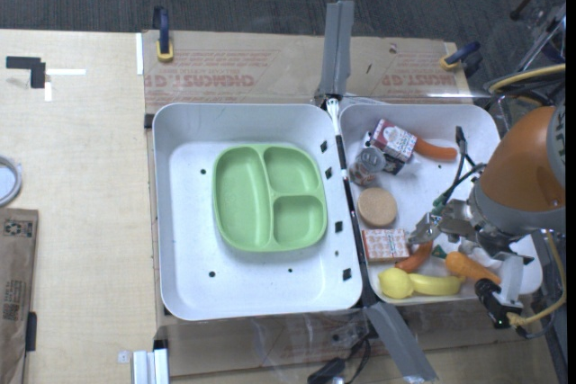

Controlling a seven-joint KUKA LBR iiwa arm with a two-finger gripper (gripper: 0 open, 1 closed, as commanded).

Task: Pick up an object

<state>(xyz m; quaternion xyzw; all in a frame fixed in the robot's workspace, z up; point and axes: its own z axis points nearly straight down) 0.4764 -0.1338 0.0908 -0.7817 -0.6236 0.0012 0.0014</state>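
Tool (pixel 430 234) sits low in the right bin (pixel 481 117), over an orange carrot (pixel 414 260) beside the red packet (pixel 385 244); whether it grips cannot be told. Lemon (pixel 394 283) and banana (pixel 436 285) lie near. Green tray (pixel 268 196) lies in the left bin (pixel 180 220).

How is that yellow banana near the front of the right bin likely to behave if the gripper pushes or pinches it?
The yellow banana looks smooth and glossy, so it is probably slippery in a pinch. Its curved, rounded shape suggests it may rock or pivot if pushed. It lies against the yellow lemon, which would likely shift with it.
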